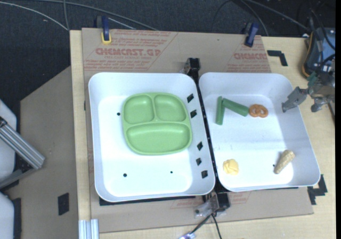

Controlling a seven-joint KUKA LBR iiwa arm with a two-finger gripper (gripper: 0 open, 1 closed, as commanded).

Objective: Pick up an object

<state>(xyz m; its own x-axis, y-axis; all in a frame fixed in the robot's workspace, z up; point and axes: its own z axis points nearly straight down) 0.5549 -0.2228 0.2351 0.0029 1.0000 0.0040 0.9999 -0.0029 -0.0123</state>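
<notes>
With your open, empty gripper [304, 102] at the right bin's [298, 126] edge, descend squarely over the nearby pretzel [258, 110].

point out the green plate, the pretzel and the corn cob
green plate [156, 137], camera view, floor of its large lower compartment
pretzel [258, 110], camera view, middle of its twisted loops
corn cob [284, 161], camera view, middle of its length

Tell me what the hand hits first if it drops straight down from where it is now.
Probably the right rim of the right bin: the hand hangs over that edge. Height is unclear, so this is a guess. The pretzel lies well to its left.
</notes>
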